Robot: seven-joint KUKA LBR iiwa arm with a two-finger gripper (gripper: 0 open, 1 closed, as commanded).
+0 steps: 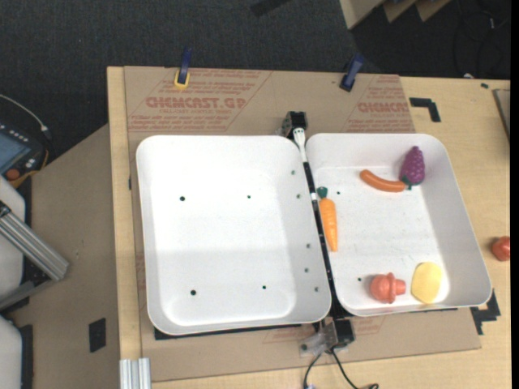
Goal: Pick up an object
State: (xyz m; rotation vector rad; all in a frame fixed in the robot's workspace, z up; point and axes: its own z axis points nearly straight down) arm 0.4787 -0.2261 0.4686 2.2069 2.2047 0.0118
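White bins: left bin (162, 217); right bin (454, 233)
Right bin contents: carrot (328, 223); sausage (383, 181); grapes (412, 165); lemon (426, 282); red toy (387, 287)
My end effector: state cannot be determined

My one camera sits fixed above the bench (243, 96), looking down at a slant on both white bins, the left bin (154, 241) and the right bin (454, 241) (side by side, seen whole). It stands far enough off that dark floor (122, 14) shows beyond the bench's far edge.

A lab bench: clamped cardboard (268, 96), two white bins (162, 217), toy foods.
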